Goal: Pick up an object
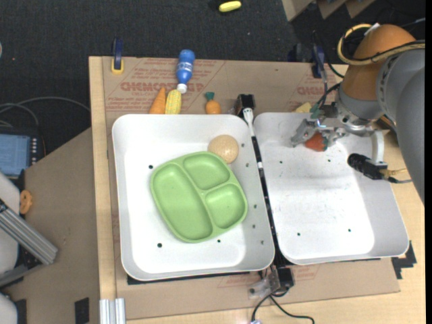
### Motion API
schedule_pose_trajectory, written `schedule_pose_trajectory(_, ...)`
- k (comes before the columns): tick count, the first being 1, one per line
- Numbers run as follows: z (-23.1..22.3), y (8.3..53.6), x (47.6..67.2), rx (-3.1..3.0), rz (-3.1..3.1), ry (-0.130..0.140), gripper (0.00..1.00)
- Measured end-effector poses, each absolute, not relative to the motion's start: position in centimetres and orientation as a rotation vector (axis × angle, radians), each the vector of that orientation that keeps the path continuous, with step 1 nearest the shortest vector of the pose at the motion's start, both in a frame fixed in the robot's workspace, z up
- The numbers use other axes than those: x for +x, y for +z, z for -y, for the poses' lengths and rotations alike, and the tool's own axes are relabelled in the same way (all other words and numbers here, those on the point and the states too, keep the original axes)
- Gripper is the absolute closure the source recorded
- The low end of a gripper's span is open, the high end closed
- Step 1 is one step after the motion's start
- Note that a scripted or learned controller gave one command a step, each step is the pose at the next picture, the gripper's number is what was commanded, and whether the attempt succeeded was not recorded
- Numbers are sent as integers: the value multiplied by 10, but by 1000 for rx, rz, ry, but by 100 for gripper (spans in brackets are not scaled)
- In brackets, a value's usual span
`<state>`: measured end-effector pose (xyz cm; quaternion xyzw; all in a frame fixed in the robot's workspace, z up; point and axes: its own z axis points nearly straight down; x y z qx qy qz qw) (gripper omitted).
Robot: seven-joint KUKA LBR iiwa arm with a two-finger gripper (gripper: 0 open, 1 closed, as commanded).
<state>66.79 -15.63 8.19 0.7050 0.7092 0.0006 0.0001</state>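
Red object [314, 142] lay in right bin [337, 208], near its far edge. Gripper [316, 132] sat directly over it, jaws straddling object from either side; closed grip not confirmed — cannot tell. No long axis discernible.

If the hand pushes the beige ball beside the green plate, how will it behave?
The ball looks round and smooth, so it would probably roll. It lies against the green plate, which may stop it on that side. It seems small, likely light.
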Motion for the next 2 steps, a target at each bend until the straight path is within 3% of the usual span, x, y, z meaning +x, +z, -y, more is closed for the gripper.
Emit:
schedule_pose_trajectory(1, 160, 96, 667, 2216, -2221, 2, 100)
schedule_pose_trajectory(2, 63, 192, 662, 2205, -2227, 16, 100)
